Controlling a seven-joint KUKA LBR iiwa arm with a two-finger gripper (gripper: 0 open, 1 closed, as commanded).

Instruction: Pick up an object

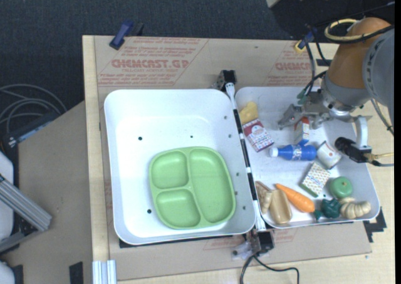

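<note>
Camera view: bench board reads "CHEMCAST" twice, at top L & R. Gripper (305, 121) hangs over right bin (270, 96), fingers spread, nothing between them, just above blue bottle (294, 151). Green divided plate (190, 187) sits in left bin (125, 151).

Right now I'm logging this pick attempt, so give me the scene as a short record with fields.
left bin: holds a green divided plate
right bin: holds the clutter
items there: blue bottle, carrot, green ball, red-and-white packet, yellow piece
arm: over the right bin's far end
gripper: low in the right bin, above the blue bottle
held: nothing visible between the fingers
</note>
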